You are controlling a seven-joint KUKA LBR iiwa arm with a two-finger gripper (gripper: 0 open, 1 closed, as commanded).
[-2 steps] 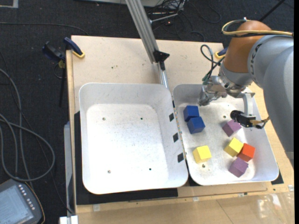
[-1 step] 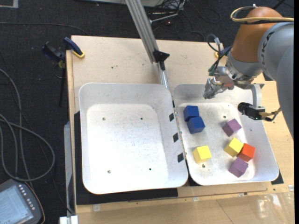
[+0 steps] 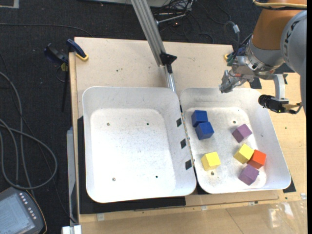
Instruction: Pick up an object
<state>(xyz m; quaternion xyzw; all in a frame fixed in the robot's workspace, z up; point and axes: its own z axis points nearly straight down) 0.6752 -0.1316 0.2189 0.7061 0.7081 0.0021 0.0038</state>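
The right bin [image 3: 273, 130] holds several small blocks. Two blue blocks [image 3: 202, 124] sit touching near its left wall. A yellow block [image 3: 211, 160] lies below them. Toward the right are a purple block [image 3: 242, 132], a second yellow block [image 3: 243, 153], an orange block [image 3: 258, 158] and another purple block [image 3: 249, 174], the last three bunched together. My gripper [image 3: 227, 85] hangs above the bin's far rim, up and right of the blue blocks, with nothing seen between its fingers.
The left bin [image 3: 97, 130] lies beside the right one. A slanted metal pole [image 3: 151, 28] reaches down to the gap between the bins. Clamps [image 3: 68, 52] sit at the bench's far left corner. A black fitting [image 3: 273, 103] sticks out by the right bin's far right rim.
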